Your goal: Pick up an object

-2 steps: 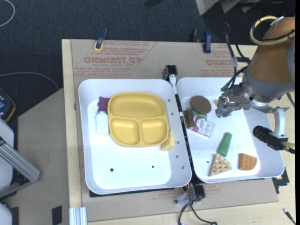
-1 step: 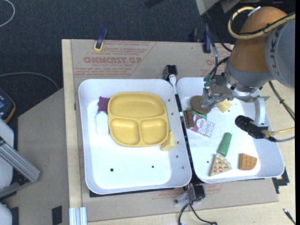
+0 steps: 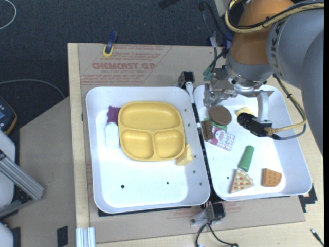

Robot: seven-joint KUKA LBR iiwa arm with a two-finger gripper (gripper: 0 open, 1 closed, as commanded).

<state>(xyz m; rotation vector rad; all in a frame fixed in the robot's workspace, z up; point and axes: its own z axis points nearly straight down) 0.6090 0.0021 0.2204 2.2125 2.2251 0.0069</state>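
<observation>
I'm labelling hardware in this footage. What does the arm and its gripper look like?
The arm is smooth, rounded grey metal with a glossy orange band above the wrist. Black and yellow cables loop around that band. Below it sits a silver metal gripper, with a black cylindrical module and cable beside it.

Arm over the right-hand white bin (image 3: 295,153), claw (image 3: 218,94) low at its ten o'clock corner.
A brown round disc (image 3: 220,114) lies just beneath the claw; the left white bin (image 3: 100,153) holds a yellow three-compartment plastic tray (image 3: 151,130); green cylinder (image 3: 247,158) and waffle-like piece (image 3: 271,177) toward five o'clock.
</observation>
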